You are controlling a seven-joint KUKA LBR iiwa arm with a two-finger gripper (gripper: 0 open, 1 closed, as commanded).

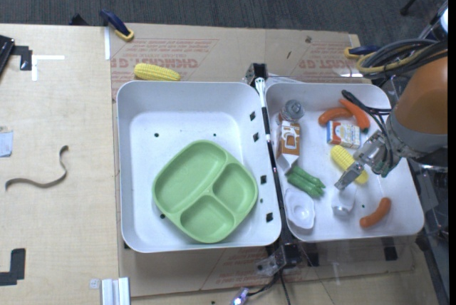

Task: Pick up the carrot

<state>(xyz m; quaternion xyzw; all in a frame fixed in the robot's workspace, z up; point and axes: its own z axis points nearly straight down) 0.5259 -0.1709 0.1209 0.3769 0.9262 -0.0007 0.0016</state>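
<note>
Occlusions, right bin
I can't read the gripper [350, 175] finger state; it covers part of the corn cob [347, 158]. Arm [425, 107] cut by frame edge.

The robot arm [420, 107] was a thick, rounded limb. Its widest visible part was a smooth, glossy orange band, domed like a ball, with a grey casing just below it. From that grey section a narrower wrist ran to a small gripper [347, 179] of pale grey and silver metal, built of angular blocks with dark gaps between them. Its fingers [344, 179] were slim, light-coloured and shiny, catching the light. A bundle of cables [388, 55] looped beside the arm: several black hoses, with one yellow line running among them in a wide curve. No lettering or markings could be made out on the arm.
</note>
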